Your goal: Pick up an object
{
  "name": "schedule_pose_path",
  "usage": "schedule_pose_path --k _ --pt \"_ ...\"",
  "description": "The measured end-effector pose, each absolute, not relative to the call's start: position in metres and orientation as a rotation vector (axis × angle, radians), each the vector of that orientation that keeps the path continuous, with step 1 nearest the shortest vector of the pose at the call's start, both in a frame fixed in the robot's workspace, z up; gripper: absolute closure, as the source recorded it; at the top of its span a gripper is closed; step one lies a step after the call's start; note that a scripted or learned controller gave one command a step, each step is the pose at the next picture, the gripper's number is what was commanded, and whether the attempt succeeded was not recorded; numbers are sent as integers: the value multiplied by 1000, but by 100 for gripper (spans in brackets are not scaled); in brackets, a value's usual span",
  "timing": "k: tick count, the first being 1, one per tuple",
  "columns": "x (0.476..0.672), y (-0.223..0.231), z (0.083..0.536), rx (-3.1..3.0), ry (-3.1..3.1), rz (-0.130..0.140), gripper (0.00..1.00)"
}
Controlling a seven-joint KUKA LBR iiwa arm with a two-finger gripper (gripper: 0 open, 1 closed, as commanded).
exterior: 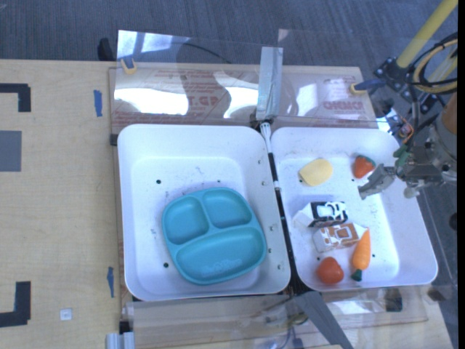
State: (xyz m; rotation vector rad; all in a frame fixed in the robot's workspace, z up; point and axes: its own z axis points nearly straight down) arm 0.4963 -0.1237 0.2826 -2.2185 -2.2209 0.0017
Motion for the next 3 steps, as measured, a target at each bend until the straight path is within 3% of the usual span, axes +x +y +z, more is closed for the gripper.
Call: schedule_pose_path --k 1,2,3 --pt "489 -125 113 -2381 -2077 -29 0" --pt "554 -99 105 -2350 -2135 -41 0" --pt "523 -128 87 -2353 -2085 -2 0"
